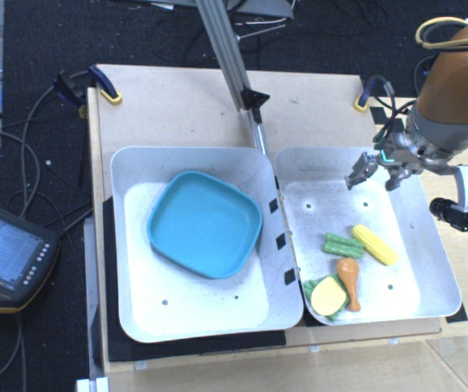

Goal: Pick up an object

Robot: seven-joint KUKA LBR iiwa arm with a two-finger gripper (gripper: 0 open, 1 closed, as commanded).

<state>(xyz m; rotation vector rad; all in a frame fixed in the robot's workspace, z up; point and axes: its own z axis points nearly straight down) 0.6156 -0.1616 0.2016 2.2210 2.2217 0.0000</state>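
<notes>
A: What is on the bench [184, 96], from the biggest thing down?

B: Two white bins side by side. The left bin [135, 300] carries a blue square plate [205, 223], near its middle. The right bin [430, 251] carries four small toy foods, all close to its near edge: a yellow corn cob [376, 244], a green bean pod [343, 245] touching the corn on its left, an orange drumstick [350, 279] and a half avocado [328, 296] in the near left corner of the bin.

A: And the arm?

B: The gripper [378, 171] hangs above the far edge of the right bin, well apart from the foods. Its two fingers stand spread and nothing is between them — it is released.

A: Which object is good to pick?

B: I think the corn cob. It looks like light, stiff plastic, so weight is no problem, but the rounded, smooth surface can slip. I would take it across the middle of its short width. The bean pod touches it, so one finger may push the pod.

A: The plate?

B: Too wide and flat for these fingers, I judge — only its raised rim gives a hold.
</notes>
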